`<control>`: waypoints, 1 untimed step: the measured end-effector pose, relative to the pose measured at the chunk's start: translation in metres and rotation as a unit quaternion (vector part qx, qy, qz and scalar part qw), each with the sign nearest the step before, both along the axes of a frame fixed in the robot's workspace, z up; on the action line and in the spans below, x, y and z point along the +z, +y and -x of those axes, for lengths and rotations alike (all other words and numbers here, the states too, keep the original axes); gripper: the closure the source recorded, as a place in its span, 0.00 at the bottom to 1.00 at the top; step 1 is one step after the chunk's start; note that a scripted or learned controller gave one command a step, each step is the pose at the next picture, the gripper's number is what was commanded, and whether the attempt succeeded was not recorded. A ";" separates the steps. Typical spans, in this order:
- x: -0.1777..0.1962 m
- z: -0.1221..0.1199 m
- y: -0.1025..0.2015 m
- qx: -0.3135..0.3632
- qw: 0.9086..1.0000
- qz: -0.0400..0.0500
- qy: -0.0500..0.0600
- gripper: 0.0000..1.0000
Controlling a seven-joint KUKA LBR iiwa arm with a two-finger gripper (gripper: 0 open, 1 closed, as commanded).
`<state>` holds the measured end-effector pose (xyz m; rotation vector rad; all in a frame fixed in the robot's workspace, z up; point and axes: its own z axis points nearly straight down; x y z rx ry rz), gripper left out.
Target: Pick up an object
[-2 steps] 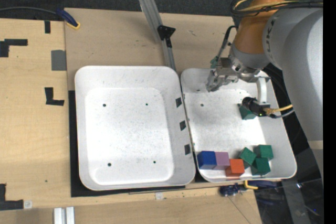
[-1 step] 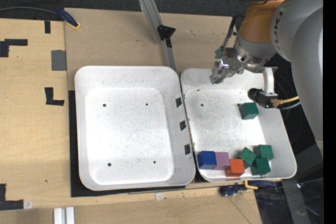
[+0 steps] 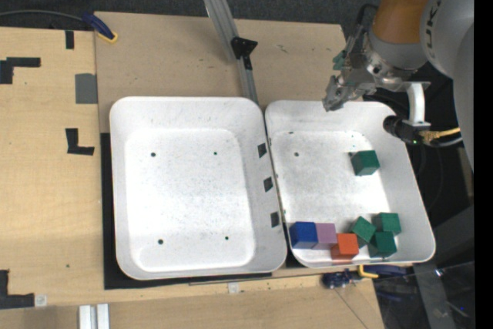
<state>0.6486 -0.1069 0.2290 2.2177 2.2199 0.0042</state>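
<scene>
The right bin [image 3: 323, 158] holds several small blocks. One green block [image 3: 365, 162] lies alone near its right wall. Along the front edge sit a blue block [image 3: 304, 233], a purple block [image 3: 326, 233], an orange block [image 3: 347, 245] and three green blocks [image 3: 377, 232] in a cluster. My gripper [image 3: 336, 99] hangs over the bin's far rim, above and left of the lone green block, with nothing visible between its fingers.
The left bin [image 3: 189, 181] stands beside the right one. A slanted metal pole [image 3: 223, 11] runs down to the gap between the bins. Black clips [image 3: 267, 182] sit along the shared rim. The wooden bench [image 3: 46, 166] stretches to the left.
</scene>
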 end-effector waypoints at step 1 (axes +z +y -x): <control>0.036 -0.001 0.001 0.000 1.000 0.000 0.001 1.00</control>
